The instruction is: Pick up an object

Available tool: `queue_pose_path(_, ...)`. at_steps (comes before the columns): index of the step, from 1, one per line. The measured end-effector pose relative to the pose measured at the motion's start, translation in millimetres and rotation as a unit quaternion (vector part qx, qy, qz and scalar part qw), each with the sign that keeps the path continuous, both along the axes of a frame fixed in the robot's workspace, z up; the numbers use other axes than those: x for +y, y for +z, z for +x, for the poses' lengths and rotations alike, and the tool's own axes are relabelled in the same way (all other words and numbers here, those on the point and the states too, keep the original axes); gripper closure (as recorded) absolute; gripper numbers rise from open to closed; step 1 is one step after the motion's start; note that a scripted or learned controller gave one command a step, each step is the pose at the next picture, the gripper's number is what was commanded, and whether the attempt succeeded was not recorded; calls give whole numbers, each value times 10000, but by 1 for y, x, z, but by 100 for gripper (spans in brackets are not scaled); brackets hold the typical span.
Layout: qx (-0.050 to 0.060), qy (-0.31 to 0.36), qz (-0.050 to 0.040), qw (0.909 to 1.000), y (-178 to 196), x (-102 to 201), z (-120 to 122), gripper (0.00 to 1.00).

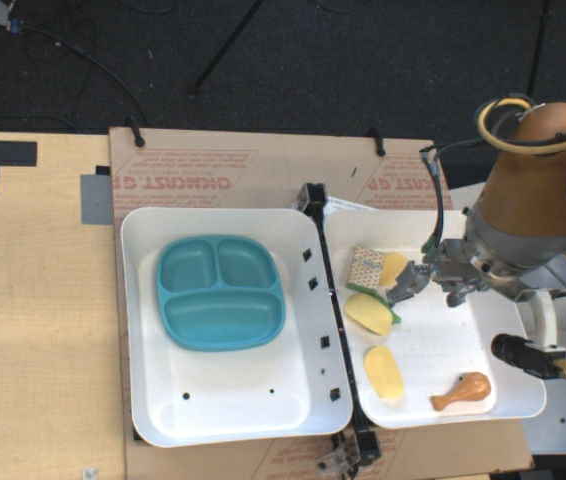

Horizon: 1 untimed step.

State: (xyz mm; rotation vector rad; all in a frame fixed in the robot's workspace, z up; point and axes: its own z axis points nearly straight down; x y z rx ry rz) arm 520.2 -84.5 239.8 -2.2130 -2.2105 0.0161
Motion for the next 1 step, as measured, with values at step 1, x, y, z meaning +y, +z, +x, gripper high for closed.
queue_pose_path(1, -60, 10, -6, 10000, 6, 0, 2, 0)
